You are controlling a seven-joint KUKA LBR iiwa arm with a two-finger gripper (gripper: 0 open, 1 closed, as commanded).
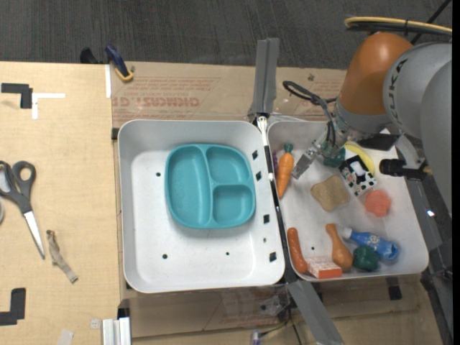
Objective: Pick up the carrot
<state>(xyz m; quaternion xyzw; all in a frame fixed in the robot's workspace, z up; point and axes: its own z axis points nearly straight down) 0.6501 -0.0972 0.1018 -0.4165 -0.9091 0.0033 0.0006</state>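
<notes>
The carrot (284, 170), orange with a green top, lies lengthwise against the left wall of the right bin (410, 208), its green end pointing away from me. My gripper (307, 162) hangs low over the back of that bin, just right of the carrot and a short gap from it. Nothing shows in its grasp.
The right bin also holds a brown bread slice (330, 192), a white die (358, 175), a yellow banana (360, 157), a pink ball (378, 203), a drumstick (338, 244), a blue bottle (375, 244), a red sausage (295, 249) and a small orange box (325, 268). A teal divided plate (210, 185) lies in the left bin (140, 214). Scissors (22, 195) rest on the bench.
</notes>
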